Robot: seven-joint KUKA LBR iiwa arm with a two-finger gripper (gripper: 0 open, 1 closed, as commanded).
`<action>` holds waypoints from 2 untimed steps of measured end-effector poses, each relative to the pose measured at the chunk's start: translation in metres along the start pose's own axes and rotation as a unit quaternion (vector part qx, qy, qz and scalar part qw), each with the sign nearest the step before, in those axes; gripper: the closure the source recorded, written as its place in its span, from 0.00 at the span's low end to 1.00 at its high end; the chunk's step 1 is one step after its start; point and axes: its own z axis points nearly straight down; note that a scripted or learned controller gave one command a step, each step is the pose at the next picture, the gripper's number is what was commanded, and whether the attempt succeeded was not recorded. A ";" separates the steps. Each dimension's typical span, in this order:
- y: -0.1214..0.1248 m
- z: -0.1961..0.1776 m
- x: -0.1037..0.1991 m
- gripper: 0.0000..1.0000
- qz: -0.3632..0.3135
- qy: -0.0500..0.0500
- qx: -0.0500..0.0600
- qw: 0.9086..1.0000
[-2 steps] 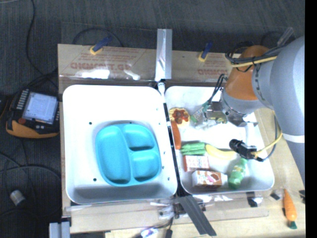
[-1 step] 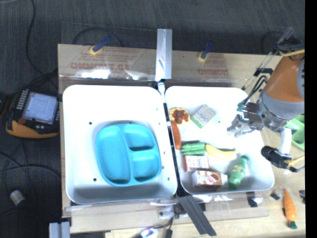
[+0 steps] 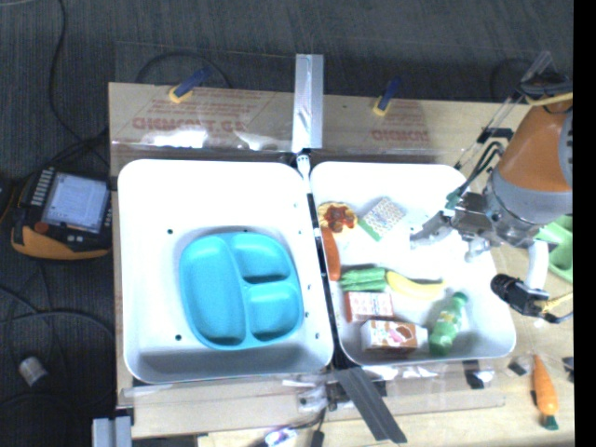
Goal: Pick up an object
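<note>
Camera view: my jaws [image 3: 445, 228] hung over the right bin [image 3: 424, 177], nothing picked yet.

I could not tell how the jaws stood; grey brackets and cables blurred that end of my arm, and my wrist was cut off at the frame's right side. They hovered above bare white floor in the bin's upper right, apart from every object, so I judged the grasp not begun. The candidates lay crowded toward the bin's lower left: a banana [image 3: 413, 285] nearest me, a green bottle [image 3: 446, 320] leaning by the front wall, a small carton [image 3: 386, 334], a green vegetable [image 3: 361, 276], a patterned packet [image 3: 383, 215]. Packed so close, the banana's free side seemed my easiest approach. The left bin [image 3: 149, 194] held just a blue divided tray [image 3: 240, 287].
</note>
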 end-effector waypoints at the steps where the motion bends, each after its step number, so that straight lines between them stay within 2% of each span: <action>1: 0.058 0.100 0.019 0.00 -0.124 -0.001 -0.005 0.992; 2: 0.058 0.100 -0.002 0.00 -0.167 0.000 -0.007 0.986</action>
